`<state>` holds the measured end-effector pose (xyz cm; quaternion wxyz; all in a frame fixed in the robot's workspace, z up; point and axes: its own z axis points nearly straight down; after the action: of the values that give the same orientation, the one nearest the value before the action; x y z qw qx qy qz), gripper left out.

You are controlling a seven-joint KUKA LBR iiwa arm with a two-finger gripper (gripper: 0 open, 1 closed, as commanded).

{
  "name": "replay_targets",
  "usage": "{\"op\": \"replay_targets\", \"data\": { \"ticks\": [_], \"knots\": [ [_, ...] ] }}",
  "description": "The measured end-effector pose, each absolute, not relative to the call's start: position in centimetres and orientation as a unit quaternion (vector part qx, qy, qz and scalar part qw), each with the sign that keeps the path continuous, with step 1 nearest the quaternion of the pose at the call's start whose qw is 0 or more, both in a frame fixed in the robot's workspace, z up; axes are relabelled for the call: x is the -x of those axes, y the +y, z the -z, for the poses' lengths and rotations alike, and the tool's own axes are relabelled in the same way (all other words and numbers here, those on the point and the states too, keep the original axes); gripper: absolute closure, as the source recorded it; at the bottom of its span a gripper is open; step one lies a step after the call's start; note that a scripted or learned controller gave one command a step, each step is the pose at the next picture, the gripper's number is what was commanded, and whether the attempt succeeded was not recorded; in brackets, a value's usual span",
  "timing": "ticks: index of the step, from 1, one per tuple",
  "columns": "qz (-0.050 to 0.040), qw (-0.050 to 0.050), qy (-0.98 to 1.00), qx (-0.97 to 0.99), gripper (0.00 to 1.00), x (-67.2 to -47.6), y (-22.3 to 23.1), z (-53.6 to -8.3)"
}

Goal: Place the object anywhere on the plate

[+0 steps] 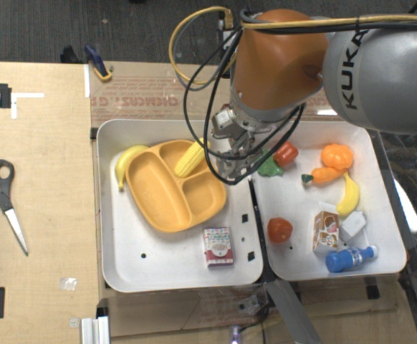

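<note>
Corn cob on yellow plate in left bin, gripper just beside; finger state can't tell.

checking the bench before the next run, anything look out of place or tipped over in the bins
Mostly tidy. The banana in the left bin lies outside the yellow plate, wedged against its rim. In the right bin, the blue bottle lies on its side.

The plate and a small carton crowd the left bin, leaving bare floor along its near-left corner. The right bin's near-left corner stays open beside a tomato.
</note>
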<state>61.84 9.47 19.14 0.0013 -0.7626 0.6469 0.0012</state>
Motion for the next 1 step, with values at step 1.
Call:
{"op": "replay_targets", "data": {
  "ticks": [1],
  "knots": [
    [0.0001, 0.003, 0.586, 0.810, 1.00, -65.14, 16.17, -15.49]
  ]
}}
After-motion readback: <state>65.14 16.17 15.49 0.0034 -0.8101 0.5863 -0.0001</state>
